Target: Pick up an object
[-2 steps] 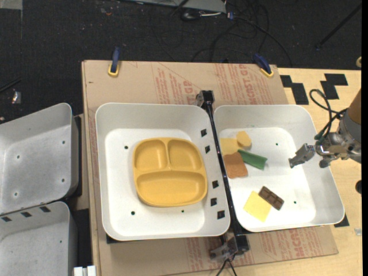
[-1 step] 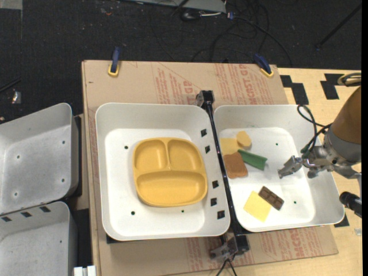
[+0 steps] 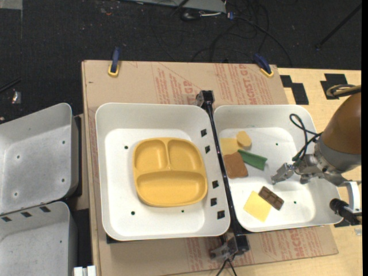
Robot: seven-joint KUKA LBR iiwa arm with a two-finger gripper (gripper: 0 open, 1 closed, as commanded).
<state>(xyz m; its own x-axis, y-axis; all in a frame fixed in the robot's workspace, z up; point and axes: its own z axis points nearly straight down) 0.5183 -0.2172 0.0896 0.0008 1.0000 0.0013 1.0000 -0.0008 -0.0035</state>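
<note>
1. One bench (image 3: 149,82), topped with brown cardboard, carries everything; two clamps sit on its far edge, one (image 3: 114,62) toward the far left corner and one (image 3: 264,65) toward the far right.
2. Two shallow white bins stand side by side on it, touching along a black divider: the left bin (image 3: 112,154) and the right bin (image 3: 299,209).
3. One yellow plate (image 3: 170,172) with three compartments lies flat in the middle of the left bin.
4. One arm (image 3: 347,131), grey with an orange band, reaches over the right bin's right edge.
5. One gripper (image 3: 282,174) hangs low over the right bin's floor, near its middle, fingers narrowly parted and holding nothing.
6. Six small objects lie in the right bin, all toward its left half:
   - one yellow square (image 3: 256,206) near the front edge;
   - one brown block (image 3: 235,165);
   - one yellow slab (image 3: 229,146);
   - one green stick (image 3: 253,158), closest to the gripper but apart from it;
   - one dark brown bar (image 3: 271,198) overlapping the yellow square;
   - one yellow-orange lump (image 3: 244,138).
</note>
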